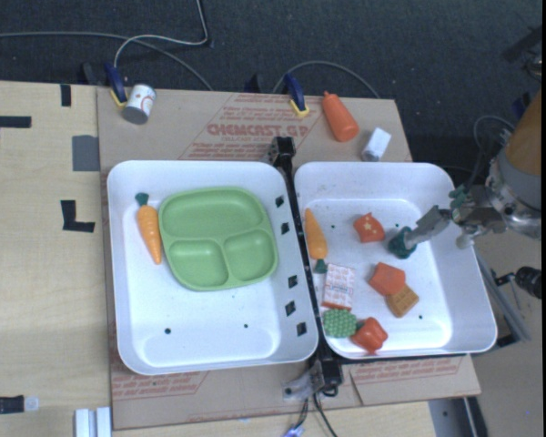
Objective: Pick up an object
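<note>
My gripper (pixel 439 225) reaches in from the right over the right bin (pixel 464 317), low near its right wall. Its grey tip sits right beside a small dark green object (pixel 401 244); whether it touches that object I cannot tell. Also in this bin are a red piece (pixel 369 228), an orange carrot-like piece (pixel 316 236) by the left wall, a white and red packet (pixel 338 286), a red-orange block (pixel 386 278), a brown waffle-like piece (pixel 402 301), a green knobbly item (pixel 338 322) and a red pepper (pixel 370 335).
The left bin (pixel 146 335) holds a green divided plate (pixel 220 238) and a carrot (pixel 147 229). Behind the bins on the cardboard lie an orange bottle (pixel 339 116), a white cube (pixel 376 143) and a small can (pixel 139 104). Cables run across the back.
</note>
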`<state>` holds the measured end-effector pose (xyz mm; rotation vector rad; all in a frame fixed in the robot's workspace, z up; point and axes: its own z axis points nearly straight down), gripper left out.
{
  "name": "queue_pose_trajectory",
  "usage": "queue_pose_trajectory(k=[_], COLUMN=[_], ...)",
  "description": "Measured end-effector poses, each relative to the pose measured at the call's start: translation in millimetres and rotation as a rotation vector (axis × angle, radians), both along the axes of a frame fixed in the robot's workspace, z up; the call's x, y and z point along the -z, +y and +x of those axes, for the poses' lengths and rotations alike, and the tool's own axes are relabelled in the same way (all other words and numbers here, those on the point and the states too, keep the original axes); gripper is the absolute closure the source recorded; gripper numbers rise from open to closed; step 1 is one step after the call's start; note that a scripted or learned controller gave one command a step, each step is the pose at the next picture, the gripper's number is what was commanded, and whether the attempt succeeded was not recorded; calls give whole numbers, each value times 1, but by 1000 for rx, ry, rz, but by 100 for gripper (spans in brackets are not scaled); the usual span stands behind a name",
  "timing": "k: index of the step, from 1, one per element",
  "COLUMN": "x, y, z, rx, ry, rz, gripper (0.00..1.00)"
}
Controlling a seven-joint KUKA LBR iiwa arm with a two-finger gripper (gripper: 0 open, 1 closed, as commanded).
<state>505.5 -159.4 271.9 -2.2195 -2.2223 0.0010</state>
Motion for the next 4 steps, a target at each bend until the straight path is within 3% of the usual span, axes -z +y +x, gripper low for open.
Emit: queue_pose_trajectory(k=[1, 2, 3, 4], x=[107, 185, 175, 77], y=[8, 13, 12, 100], z=[66, 117, 117, 80], rx=[0, -1, 0, -2], ry=[4, -6, -7, -1], rz=[1, -2, -4, 0], gripper=[0, 0, 100, 100])
